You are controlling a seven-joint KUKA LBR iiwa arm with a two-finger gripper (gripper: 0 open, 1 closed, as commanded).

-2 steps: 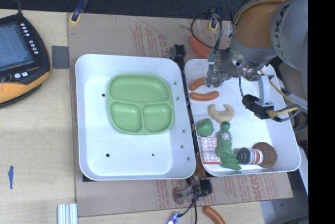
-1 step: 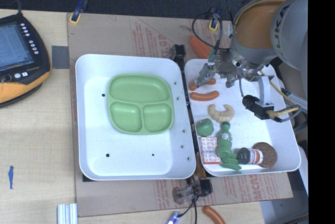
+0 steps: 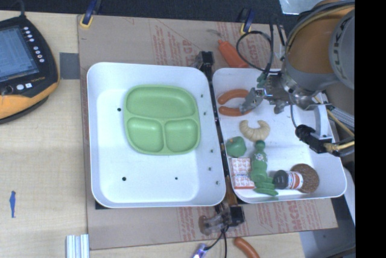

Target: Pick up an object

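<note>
Sitting at the right bin's far end, the orange ring is my likeliest target since the gripper hovers just beside it. I cannot tell its opening. The croissant lies nearby.

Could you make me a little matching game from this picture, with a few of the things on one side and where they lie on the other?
Things:
1. light green plastic divided plate
2. pale curved croissant toy
3. round brown cookie toy
4. orange-handled pliers

Places:
A. near right corner of the right bin
B. middle of the left bin
C. far left part of the right bin, beside the tool
D. middle of the right bin

Pairs: 1-B, 2-D, 3-A, 4-C
</note>
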